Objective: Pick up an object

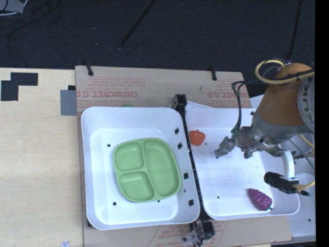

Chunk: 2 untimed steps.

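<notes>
Here the gripper hangs over the right bin, in its upper middle, reaching in from the right; whether it is apart or together cannot be told at this size and angle, and nothing is seen clamped in it. The nearest thing to take is the small red-orange object; it lies to the gripper's left and a little toward the far rim, near but not touching, just beside the divider between the two bins; it looks roundish, so no long axis matters much, and any approach line would likely do. The purple object lies the other way, toward the near right corner of the same bin, well apart from the gripper; it is oblong, its long axis running slantwise from upper left to lower right, so a grasp there would probably want the jaws set across that slant. Judging by nearness, the red-orange one is the likelier target; the coming move would then be a short shift leftward and a descent.

Counted: two white bins; one green divided plate with three compartments, lying alone in the left bin; one red-orange object and one purple object in the right bin; one arm, one gripper; no object is lifted yet.
</notes>
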{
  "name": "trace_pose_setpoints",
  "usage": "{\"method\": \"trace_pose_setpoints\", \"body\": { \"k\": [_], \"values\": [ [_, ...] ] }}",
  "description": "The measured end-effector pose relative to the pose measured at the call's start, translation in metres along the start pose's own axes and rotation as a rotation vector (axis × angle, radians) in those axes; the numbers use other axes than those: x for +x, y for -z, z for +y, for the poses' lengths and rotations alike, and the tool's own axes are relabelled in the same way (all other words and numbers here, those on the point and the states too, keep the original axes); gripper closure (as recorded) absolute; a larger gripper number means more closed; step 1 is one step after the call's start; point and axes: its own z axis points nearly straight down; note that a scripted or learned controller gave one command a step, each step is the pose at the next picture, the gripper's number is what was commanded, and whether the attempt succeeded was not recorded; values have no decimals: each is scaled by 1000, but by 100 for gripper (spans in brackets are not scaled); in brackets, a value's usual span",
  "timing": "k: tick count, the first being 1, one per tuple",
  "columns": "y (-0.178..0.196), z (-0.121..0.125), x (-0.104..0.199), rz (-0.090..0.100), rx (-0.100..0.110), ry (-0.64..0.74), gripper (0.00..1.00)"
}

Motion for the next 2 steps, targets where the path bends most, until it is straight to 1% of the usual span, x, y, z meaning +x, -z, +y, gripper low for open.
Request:
{"method": "trace_pose_setpoints", "body": {
  "k": [1, 2],
  "values": [
    [-65, -3, 3, 0, 1, 0, 0],
    [-51, -3, 1, 0, -2, -6, 100]
  ]
}}
